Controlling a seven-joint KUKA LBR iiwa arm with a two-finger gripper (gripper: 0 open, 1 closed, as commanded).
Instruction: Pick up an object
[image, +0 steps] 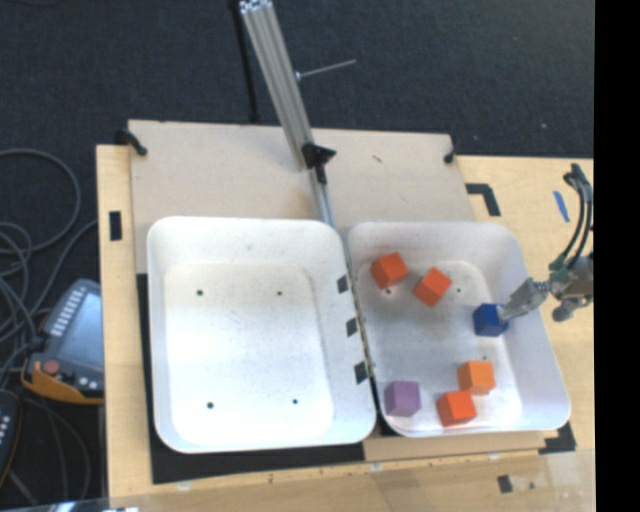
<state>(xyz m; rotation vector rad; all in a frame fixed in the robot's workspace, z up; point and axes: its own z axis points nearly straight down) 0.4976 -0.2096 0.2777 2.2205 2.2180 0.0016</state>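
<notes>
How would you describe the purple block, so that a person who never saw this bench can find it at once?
Look at the right bin of the two white bins. Go to its near left corner, beside the wall shared with the left bin. The purple block sits there; the other blocks in this bin are orange or blue.

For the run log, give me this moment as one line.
tool at blue cube, right bin | grasp unconfirmed | four orange cubes, one purple cube loose in same bin | left bin

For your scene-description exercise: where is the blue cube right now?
The blue cube sits in the right bin, near its right wall, beside the end effector, above an orange cube.
</notes>
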